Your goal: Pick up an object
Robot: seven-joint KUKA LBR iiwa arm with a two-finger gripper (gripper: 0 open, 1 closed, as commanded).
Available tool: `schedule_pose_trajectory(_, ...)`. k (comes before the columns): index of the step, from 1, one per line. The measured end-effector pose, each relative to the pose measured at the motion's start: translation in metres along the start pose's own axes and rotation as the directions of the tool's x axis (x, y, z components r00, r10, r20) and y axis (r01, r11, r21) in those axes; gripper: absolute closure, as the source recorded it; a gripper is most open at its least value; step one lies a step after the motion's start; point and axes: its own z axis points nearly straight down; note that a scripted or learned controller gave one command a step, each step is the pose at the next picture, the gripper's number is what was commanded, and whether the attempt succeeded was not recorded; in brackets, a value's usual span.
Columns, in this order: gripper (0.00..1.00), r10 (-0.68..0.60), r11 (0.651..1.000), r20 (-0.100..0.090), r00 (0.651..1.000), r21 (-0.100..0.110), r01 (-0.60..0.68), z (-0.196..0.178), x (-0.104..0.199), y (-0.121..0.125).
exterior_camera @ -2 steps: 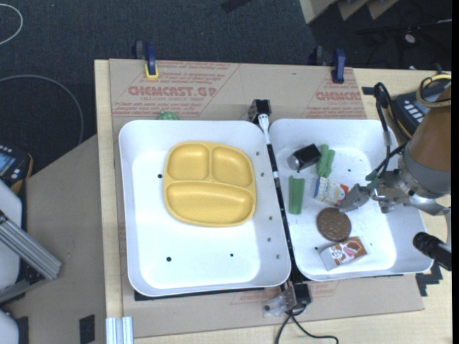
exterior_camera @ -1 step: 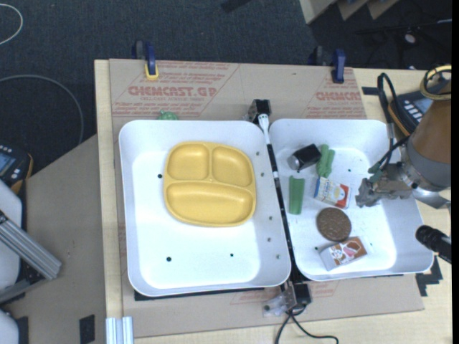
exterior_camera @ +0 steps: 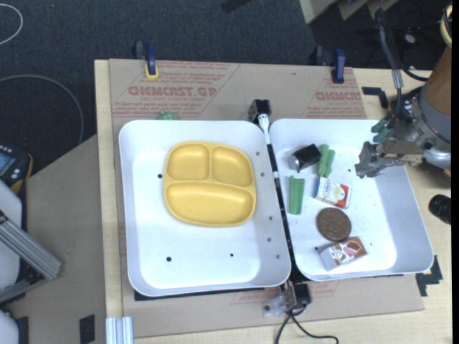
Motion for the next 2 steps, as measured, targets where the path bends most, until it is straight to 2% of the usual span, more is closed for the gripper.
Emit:
schedule_pose_trajectory(1, 1.00, 0.004, 1.000, 0.001, 1.000, 0.001, -0.004, -0.114, 0.048, 0.002)
schedule_pose_trajectory(2, 1.00, 0.002, 1.000, 0.000, 1.000, 0.016, -0.002, -0.107, 0.129, 0.002)
